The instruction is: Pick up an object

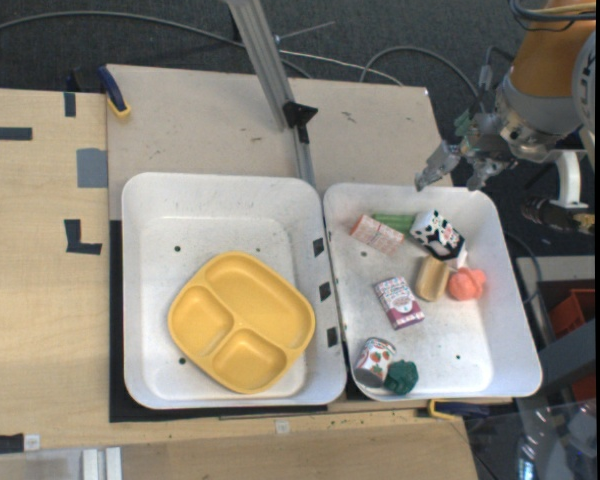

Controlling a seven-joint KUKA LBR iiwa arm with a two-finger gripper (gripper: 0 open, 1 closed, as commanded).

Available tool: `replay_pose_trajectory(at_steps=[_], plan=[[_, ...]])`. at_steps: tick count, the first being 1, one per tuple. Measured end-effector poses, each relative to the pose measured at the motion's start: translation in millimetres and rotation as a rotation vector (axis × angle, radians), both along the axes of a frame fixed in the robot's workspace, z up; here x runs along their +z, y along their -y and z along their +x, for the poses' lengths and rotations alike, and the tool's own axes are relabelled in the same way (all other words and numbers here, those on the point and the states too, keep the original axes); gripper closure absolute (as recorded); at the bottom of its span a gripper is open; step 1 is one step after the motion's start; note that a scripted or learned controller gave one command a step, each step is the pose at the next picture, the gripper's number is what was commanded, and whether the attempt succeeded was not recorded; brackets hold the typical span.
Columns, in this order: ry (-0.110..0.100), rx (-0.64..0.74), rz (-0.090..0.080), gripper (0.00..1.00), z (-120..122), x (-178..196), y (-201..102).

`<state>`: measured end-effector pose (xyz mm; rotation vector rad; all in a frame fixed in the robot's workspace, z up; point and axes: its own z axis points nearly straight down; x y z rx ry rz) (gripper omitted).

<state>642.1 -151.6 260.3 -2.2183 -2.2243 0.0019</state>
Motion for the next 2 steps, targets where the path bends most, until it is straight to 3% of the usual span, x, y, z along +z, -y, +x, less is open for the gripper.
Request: replay_pose_trajectory(at_steps=[1, 2], plan=[[0.000, 0.000, 0.000, 0.00, 0.0, 0.0, 0.1], [-0.007, 0.000, 0.001, 0.00, -1.2, -64.9, -3.5]])
